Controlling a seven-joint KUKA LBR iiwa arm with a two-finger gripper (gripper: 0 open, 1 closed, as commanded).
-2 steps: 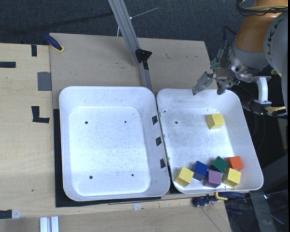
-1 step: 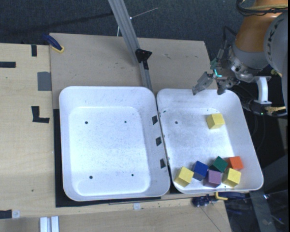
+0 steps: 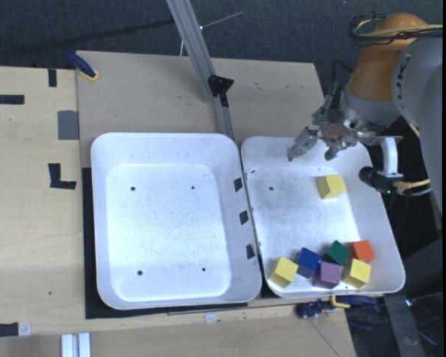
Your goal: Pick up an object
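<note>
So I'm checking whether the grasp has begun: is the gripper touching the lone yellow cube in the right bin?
Apart. The camera view shows bare white bin floor between the gripper and the yellow cube, which sits alone below it.

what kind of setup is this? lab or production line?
Most likely a lab test bench for robot picking. Two shallow white bins sit on a plywood bench marked with black tape, the arm's gripper hangs over the right bin, and the load is toy colored blocks.
</note>
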